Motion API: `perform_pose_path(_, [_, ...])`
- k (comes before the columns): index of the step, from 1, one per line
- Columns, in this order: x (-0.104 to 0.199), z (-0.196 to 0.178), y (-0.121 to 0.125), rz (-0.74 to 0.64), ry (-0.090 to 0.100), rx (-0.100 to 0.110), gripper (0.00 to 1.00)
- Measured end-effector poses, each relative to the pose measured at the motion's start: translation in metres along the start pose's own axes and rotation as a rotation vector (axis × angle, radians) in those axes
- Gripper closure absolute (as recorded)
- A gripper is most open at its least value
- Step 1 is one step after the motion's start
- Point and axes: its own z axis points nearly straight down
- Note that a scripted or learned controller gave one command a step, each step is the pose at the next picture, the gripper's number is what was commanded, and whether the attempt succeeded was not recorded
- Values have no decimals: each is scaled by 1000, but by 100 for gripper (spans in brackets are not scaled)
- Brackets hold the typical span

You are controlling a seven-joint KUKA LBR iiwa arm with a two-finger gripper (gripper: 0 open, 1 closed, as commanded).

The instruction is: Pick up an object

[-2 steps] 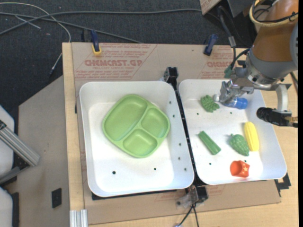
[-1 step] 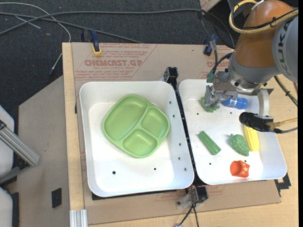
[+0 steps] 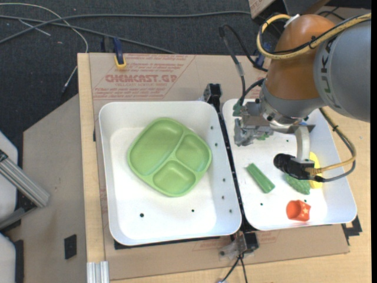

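**Two bins, four loose things**

Two shallow white bins stand on one surface (image 3: 56,175), with one printed cardboard sheet (image 3: 147,75) under them: the left bin (image 3: 153,217) and the right bin (image 3: 265,208). The left bin holds one thing, a green plate (image 3: 169,156) split into three compartments. The right bin holds three things, two green and one orange-red. Of the two green ones, one is a green stick (image 3: 260,177) in plain view. The other is a green piece (image 3: 300,186), partly hidden, so its kind cannot be told. The one orange-red piece (image 3: 298,210) is small. Green things number three in all. One blue-handled clamp (image 3: 119,57) sits at the sheet's far edge.
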Motion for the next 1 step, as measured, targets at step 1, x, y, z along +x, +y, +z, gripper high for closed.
perform_pose_path(1, [42, 8, -20, 0, -1, 0, 100])
